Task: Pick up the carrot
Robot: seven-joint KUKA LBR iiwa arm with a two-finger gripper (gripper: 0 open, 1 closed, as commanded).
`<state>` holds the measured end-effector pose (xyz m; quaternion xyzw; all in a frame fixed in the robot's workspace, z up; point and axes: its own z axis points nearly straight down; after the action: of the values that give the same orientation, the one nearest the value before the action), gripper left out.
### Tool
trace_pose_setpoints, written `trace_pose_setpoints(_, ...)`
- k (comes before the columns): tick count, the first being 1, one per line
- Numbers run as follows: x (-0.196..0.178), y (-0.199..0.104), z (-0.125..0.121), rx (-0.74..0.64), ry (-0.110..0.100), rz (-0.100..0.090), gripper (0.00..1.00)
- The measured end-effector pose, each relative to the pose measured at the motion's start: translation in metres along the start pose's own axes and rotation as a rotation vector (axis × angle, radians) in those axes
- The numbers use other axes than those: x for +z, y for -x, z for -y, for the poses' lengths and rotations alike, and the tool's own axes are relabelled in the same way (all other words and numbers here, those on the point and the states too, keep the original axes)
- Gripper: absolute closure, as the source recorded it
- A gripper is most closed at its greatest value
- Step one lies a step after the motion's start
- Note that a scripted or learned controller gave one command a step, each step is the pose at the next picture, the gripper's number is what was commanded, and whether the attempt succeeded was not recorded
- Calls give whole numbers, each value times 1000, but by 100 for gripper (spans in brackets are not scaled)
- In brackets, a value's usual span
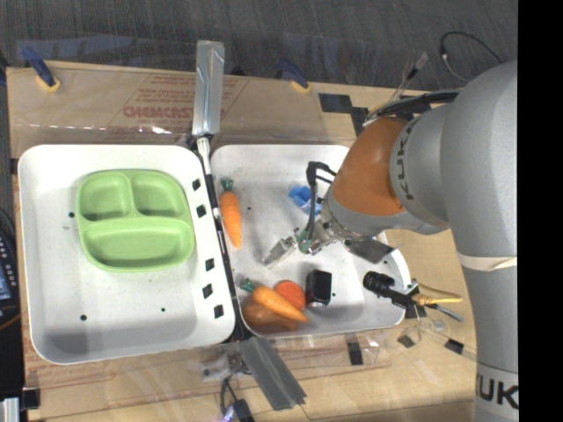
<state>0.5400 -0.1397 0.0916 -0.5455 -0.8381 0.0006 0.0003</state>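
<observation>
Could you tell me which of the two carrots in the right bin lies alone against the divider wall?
The upper carrot, lying lengthwise beside the divider; the lower carrot rests on other items at the bin's front edge.

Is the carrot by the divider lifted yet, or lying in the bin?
Lying in the bin. The carrot rests flat on the right bin's floor beside the divider, apart from the gripper.

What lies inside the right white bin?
Two carrots: one by the left wall, another near the front on brownish and red items. A blue object is partly covered by the arm.
</observation>
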Motion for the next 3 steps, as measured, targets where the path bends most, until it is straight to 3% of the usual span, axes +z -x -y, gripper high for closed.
trace_pose_setpoints(1,-2,71,0,-223,3,2,0)
trace_pose_setpoints(2,-53,7,-33,-404,2,2,0)
trace_pose_setpoints(3,-30,-16,-11,-537,0,-1,0)
